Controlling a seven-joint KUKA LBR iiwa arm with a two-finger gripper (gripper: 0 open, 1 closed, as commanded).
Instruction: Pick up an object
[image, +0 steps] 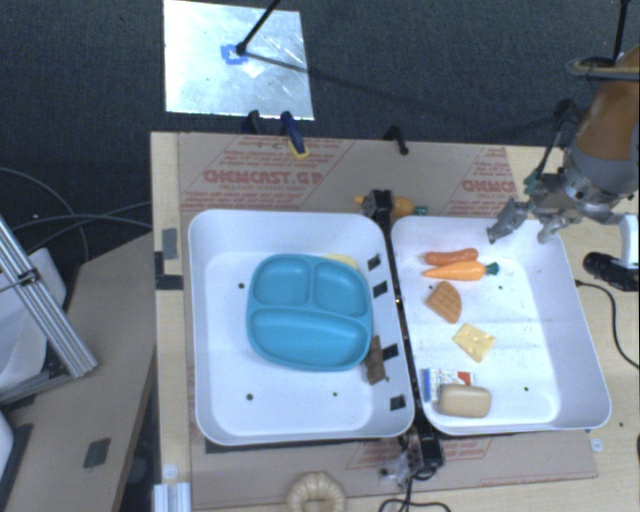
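Gripper (522, 224) hovers spread and empty above the right bin's (560, 290) far rim, approach step. Carrot (459, 270) lies inside that bin, near the gripper. Next move: descend over carrot, then close.

I see two white bins (300, 425) on a tan board printed with red lettering (262, 176). In the left bin lies a light blue divided plate (308, 311). The right bin holds an orange carrot (460, 270) with a green tip, a reddish-orange sausage (450, 256), a brown waffle piece (445, 301), a pale yellow cheese wedge (474, 342) and a beige bun (465, 401). My arm (608, 135) is grey with an orange band.
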